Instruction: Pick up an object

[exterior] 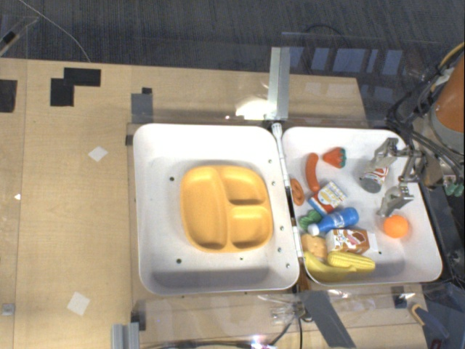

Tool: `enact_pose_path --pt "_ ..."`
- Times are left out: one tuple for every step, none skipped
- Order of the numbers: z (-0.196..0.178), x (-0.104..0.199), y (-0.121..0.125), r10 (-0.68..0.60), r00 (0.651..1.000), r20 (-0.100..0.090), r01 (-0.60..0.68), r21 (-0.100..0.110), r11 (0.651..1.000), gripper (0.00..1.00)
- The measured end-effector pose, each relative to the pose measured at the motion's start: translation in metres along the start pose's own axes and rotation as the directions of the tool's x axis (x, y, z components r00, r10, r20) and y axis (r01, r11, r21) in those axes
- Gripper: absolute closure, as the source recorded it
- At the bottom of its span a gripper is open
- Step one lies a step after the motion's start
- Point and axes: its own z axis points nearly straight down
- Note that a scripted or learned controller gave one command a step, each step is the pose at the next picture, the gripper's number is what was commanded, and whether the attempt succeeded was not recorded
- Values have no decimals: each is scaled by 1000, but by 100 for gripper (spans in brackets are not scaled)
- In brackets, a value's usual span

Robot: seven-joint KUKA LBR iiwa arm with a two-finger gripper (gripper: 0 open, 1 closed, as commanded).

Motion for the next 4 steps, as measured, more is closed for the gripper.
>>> enact_pose_path --pt "109 -72 -42 87 996 -11 -87 -3 996 0" --pt "163 -118 -51 363 932 -1 -363 0 932 0" --pt "181 -105 -21 545 838 4 -545 -2 838 0" --pt "185 -126 11 674 739 -5 -674 13 739 0"
